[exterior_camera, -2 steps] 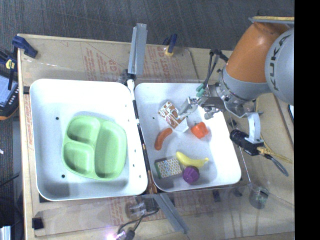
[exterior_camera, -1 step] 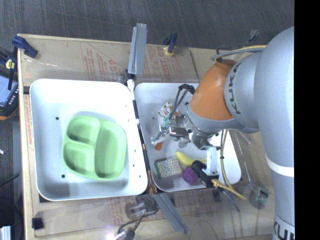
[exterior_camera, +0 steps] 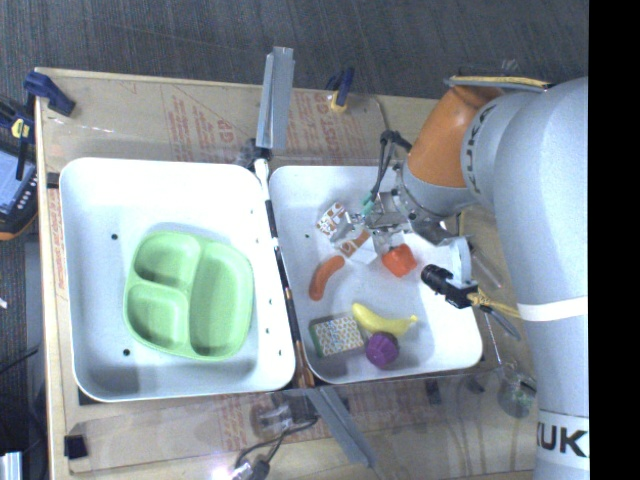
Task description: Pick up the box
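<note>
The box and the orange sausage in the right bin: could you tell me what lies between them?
In the camera view, only bare white bin floor separates the box from the sausage.

I work in a robotics lab, not a home. My bench (exterior_camera: pixel 180 108) is a taped board over dark carpet (exterior_camera: pixel 150 18), with blue clamps (exterior_camera: pixel 48 90) at its edge. Two white bins (exterior_camera: pixel 90 183) sit side by side, holding a green divided tray (exterior_camera: pixel 190 293) and toy food (exterior_camera: pixel 383 320). Cables (exterior_camera: pixel 260 453) trail beside them.
</note>
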{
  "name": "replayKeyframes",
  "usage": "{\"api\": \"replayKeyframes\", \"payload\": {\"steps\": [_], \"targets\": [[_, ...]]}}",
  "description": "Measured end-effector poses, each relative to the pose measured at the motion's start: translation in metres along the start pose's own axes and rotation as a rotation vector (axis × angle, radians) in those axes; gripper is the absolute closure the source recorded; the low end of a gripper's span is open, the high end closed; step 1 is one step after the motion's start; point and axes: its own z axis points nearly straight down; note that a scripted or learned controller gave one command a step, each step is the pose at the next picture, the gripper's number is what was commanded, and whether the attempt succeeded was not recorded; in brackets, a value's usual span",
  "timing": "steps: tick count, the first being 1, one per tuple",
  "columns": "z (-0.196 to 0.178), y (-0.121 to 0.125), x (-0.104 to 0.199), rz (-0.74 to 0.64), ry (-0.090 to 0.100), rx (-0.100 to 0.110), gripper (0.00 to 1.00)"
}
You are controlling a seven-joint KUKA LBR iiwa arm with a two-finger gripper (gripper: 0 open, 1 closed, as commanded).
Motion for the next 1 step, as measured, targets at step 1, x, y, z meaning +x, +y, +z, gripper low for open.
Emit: {"api": "replayKeyframes", "payload": {"steps": [1], "targets": [[0.0204,-0.0492,0.0304,-0.056,0.0,-0.002,0.0]]}}
